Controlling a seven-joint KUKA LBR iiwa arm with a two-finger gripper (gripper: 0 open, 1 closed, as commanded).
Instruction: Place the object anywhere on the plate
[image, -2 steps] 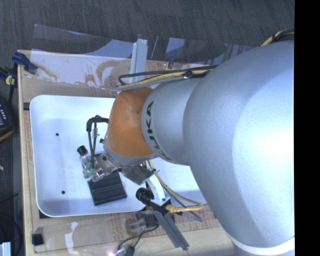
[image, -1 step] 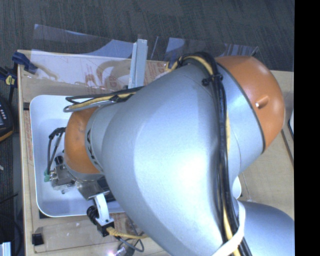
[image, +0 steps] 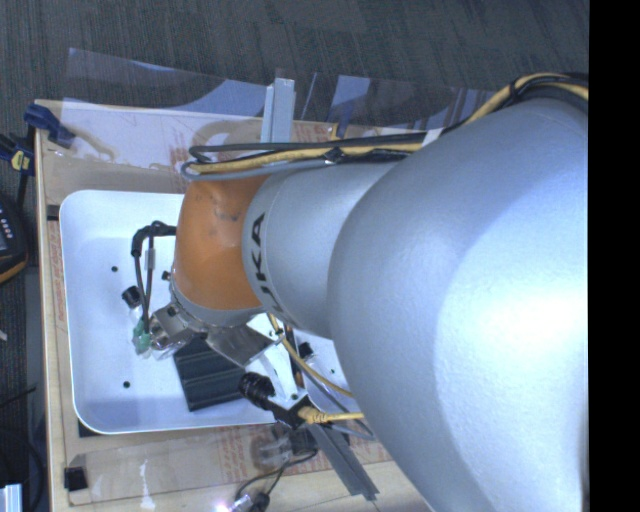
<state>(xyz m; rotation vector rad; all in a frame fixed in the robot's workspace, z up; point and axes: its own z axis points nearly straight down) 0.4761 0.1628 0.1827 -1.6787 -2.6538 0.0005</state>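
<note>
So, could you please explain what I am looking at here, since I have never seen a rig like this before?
This is a single picture from a fixed camera above a bench, looking down at a slant. The large grey shape filling the right is a robot arm reaching in close under the camera; the orange band sits just above its wrist. Below that is the wrist hardware with a dark ribbed block and cables. Under it lies a shallow white bin on the wooden bench. The arm hides most of the bin, so I cannot make out the plate, the object, or whether anything is held.
</note>
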